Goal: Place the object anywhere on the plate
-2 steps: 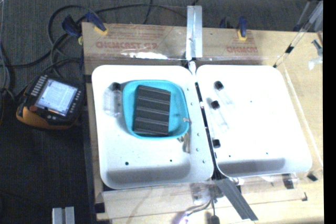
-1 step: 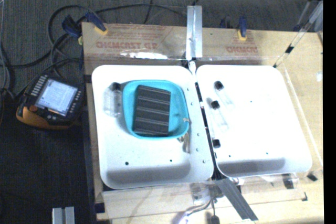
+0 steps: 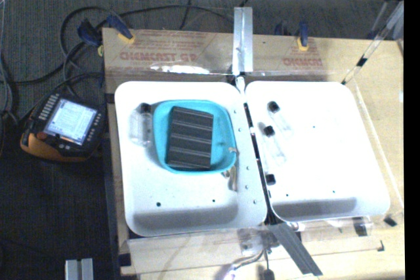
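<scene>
Across the left bin (image 3: 131, 206), a dark ribbed block (image 3: 191, 138) lies flat on the turquoise plate (image 3: 159, 124), apparently settled where the task wants it. Small dark bits dot the right bin (image 3: 341, 141). How the fingers stand cannot be told.

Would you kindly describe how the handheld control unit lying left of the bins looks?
The control unit is a rounded dark-grey slab with an orange underside, a bright rectangular screen, small buttons along its edge, and black cables looping off behind it.
</scene>
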`<action>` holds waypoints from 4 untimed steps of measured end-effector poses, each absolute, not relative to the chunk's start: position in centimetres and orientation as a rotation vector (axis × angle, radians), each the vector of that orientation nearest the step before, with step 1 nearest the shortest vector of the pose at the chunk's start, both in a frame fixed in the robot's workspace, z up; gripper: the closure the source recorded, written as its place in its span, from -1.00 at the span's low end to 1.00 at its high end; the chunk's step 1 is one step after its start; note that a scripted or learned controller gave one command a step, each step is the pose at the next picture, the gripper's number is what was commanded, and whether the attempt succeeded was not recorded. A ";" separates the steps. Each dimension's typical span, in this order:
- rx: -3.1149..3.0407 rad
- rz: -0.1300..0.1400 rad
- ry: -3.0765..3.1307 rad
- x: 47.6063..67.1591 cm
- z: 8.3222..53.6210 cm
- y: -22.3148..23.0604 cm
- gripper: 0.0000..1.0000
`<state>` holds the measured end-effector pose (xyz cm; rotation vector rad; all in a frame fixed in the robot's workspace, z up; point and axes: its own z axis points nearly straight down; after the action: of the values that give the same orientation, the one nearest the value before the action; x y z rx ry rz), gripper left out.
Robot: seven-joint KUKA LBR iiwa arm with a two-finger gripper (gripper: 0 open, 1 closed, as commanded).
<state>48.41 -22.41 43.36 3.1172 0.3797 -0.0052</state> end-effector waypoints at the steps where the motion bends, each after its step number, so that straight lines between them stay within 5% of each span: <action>1: 3.117 -0.005 0.379 48.4 43.4 -22.4 -1.00; 2: 3.123 -0.006 0.313 51.3 43.4 -22.4 -1.00; 4: 3.123 -0.006 0.313 51.3 43.4 -22.4 -1.00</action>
<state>51.26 -22.42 43.39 3.1232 0.3126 -0.0056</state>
